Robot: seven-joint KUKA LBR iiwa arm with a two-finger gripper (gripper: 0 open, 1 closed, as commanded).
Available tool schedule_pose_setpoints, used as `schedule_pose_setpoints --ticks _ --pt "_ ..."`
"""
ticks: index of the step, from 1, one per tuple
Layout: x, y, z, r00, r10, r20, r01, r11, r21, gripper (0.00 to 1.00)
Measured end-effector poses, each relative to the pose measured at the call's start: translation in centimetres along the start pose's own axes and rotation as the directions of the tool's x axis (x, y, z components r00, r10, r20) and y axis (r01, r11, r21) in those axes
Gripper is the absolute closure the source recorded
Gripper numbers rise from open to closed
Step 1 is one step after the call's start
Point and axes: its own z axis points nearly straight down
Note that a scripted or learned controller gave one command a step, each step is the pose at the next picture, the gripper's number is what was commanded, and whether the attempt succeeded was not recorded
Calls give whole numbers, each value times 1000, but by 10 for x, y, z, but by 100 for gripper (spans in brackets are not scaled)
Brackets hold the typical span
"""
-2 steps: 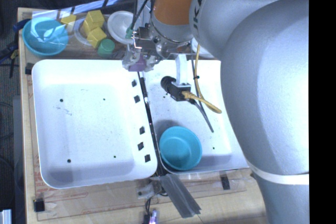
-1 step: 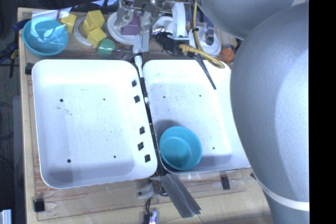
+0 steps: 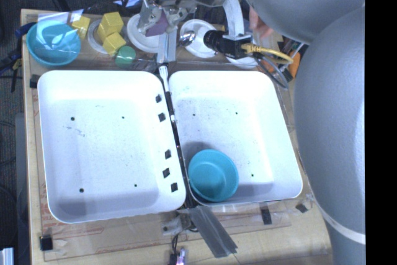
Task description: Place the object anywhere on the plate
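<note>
End effector [image 3: 162,22] hovers over a white plate [image 3: 144,40] at upper centre, grip state unclear; placement looks nearly done, release unconfirmed

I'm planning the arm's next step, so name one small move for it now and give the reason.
Probably lower the gripper slightly over the white plate at the bench's far edge. It hangs above that plate with a purple object at its tip; whether the object already rests on the plate is unclear. The blue bowl in the right bin lies well away.
</note>
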Motion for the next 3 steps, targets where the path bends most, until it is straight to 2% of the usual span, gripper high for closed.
schedule_pose_setpoints --ticks 1,2,3 --pt "48 -15 41 999 32 1 -32 999 4 100" --pt "67 -54 28 999 33 0 -33 999 1 100" --pt "98 -92 123 993 114 2 -114 993 5 100"
